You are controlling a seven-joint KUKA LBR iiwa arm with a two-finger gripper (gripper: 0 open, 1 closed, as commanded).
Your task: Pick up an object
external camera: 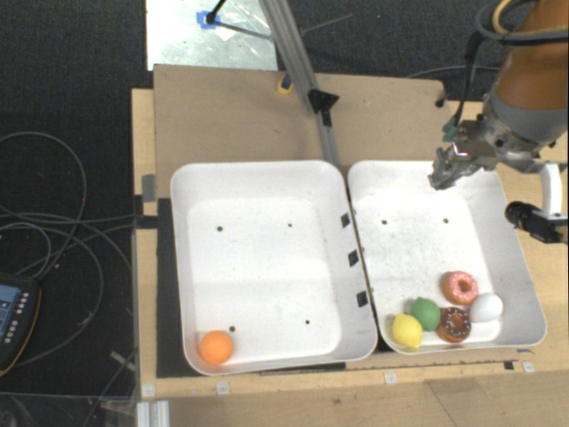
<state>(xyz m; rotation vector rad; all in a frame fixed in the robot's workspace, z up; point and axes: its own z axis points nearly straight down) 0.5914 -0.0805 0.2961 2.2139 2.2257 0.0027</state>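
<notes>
Two bins sit side by side on the bench (267,114), touching along their inner edges. Left bin (191,238): one ball (215,347) in the near left corner, rest of floor bare. Right bin (507,229): five items bunched in the near right corner. Lemon (407,330) leftmost, lime (426,312) just behind and right of it, touching. Iced donut (460,286) farthest back. Second donut (454,325) in front of it, right of lime. Egg (486,308) rightmost, beside both donuts. Gripper (442,179) over the right bin's far edge, well apart from the cluster. Arm (533,69) enters from right. Pole (293,43) slants from the top toward the bins' far junction. Cables (53,212) and a pendant (13,314) lie left of the bench.
</notes>
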